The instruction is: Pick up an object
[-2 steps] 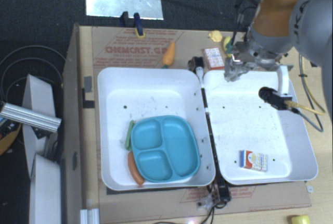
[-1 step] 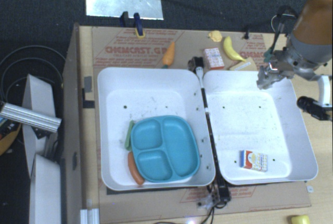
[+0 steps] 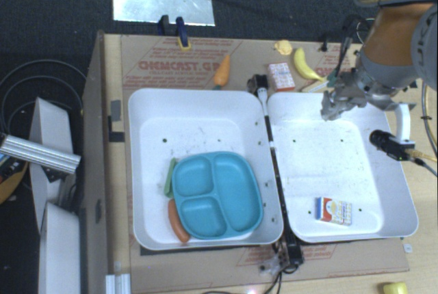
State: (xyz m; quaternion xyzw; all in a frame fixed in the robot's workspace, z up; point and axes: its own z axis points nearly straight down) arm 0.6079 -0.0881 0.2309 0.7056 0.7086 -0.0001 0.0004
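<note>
Arm: the grey KUKA arm with its orange band reached in from the right, over the far right corner of the right bin (image 3: 404,217).
Gripper: the gripper (image 3: 331,110) hung above the far edge of the right bin, near its back wall; whether it was spread or pressed together could not be told, and nothing showed in its grasp.
Right bin contents: a small white carton (image 3: 333,210) with red and blue print lay flat near the front, well apart from the gripper.
Left bin: the left bin (image 3: 147,149) held a blue divided plate (image 3: 215,193) toward its front right.
Beside the plate: an orange sausage-shaped toy (image 3: 177,221) lay just beside the plate's front left edge, and a green piece (image 3: 168,177) stuck out at its left edge.
Behind the bins: a banana (image 3: 303,64), a small printed box (image 3: 281,76) and a carrot (image 3: 222,71) sat on the cardboard.
</note>
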